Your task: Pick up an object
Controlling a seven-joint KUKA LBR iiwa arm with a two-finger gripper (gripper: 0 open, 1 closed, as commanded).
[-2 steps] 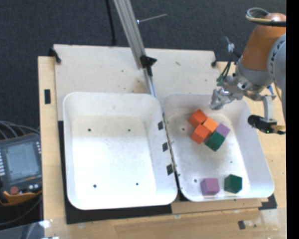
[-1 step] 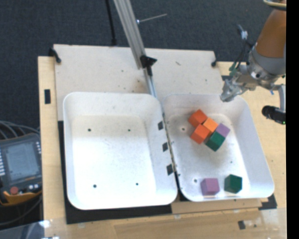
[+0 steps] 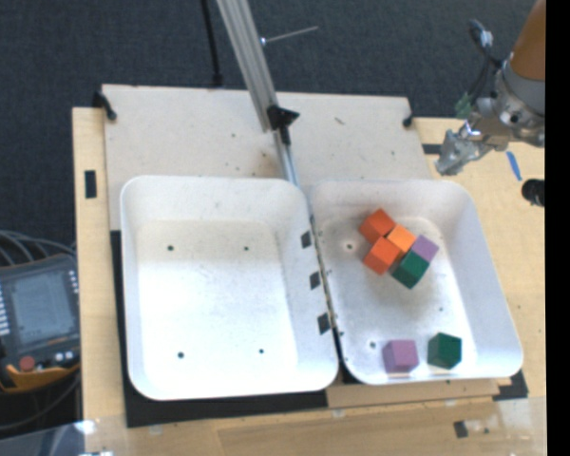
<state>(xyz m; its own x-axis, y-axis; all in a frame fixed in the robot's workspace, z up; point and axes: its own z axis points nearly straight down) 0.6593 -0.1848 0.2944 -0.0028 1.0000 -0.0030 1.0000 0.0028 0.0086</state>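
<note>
My claw (image 3: 453, 155) hung at the upper right of the frame, off the right bin (image 3: 489, 255), nothing visibly in it, its spread beyond telling, while the orange blocks (image 3: 384, 239) sat clustered mid-bin, waiting for me to drop in.

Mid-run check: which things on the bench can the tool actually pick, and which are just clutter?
For the job:
- orange blocks, purple block and green block, clustered in the right bin
- purple block and green block by its near wall
- tool, beyond that bin

Just there:
- left bin
- metal pole
- handheld controller
</note>
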